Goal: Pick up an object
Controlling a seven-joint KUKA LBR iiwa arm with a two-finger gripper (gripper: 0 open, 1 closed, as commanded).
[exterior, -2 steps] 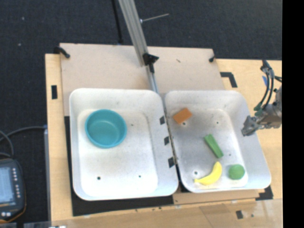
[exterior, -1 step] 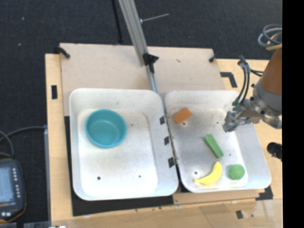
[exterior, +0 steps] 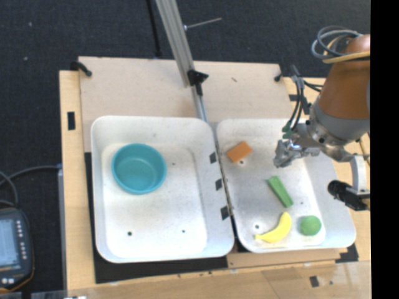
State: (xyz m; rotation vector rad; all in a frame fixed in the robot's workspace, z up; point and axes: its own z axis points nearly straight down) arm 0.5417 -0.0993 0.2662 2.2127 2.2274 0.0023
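Looking down at a slant, the camera view takes in a table (exterior: 137,86) bearing two white bins side by side. The left bin (exterior: 187,229) holds a teal bowl (exterior: 139,168) in its far-left part, standing upright with its hollow facing up.

The right bin (exterior: 249,136) holds four small things. An orange block (exterior: 239,152) lies at the far left of it, close to the wall shared with the left bin. A green bar (exterior: 280,191) lies near the middle, tilted. A banana (exterior: 275,229) rests at the near edge, and a green ball (exterior: 310,225) sits just to its right, apart from it.

The arm (exterior: 343,98) comes in from the right, its orange band cut off by the frame's edge, so its upper part cannot be followed. The end effector (exterior: 283,156) hangs over the far middle of the right bin, right of the orange block and beyond the green bar, touching neither as far as the slant allows. Its tip is small, grey and blurred against the white floor, so I cannot tell how it is set. Nothing is seen caught in it.

A slanted metal post (exterior: 177,36) rises from the far side and hides part of the seam between the bins. At the left edge a pendant screen (exterior: 12,242) is partly cut off.
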